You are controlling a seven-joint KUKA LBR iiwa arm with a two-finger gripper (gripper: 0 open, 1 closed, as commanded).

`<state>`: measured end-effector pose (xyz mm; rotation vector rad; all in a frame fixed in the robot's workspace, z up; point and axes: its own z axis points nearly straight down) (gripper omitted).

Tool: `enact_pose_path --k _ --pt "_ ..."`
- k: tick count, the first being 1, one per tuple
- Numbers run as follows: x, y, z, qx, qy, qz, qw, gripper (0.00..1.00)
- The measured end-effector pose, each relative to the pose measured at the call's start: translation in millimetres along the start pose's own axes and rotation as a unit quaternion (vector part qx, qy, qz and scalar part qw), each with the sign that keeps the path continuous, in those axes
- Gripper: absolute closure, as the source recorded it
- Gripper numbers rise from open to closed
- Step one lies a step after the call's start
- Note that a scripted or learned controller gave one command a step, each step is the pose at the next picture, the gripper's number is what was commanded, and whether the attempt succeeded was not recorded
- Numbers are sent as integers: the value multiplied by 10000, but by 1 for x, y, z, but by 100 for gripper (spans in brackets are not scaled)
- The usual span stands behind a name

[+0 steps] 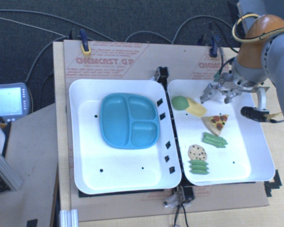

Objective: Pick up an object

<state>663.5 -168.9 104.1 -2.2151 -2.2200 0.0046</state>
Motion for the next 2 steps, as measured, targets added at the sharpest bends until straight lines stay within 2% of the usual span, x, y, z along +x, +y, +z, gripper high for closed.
enact_pose_path --k 1,2 --pt "0 0 19 -12 -6 -1 10000 0" --pt "1 1 7 -28 -9 -6 10000 100"
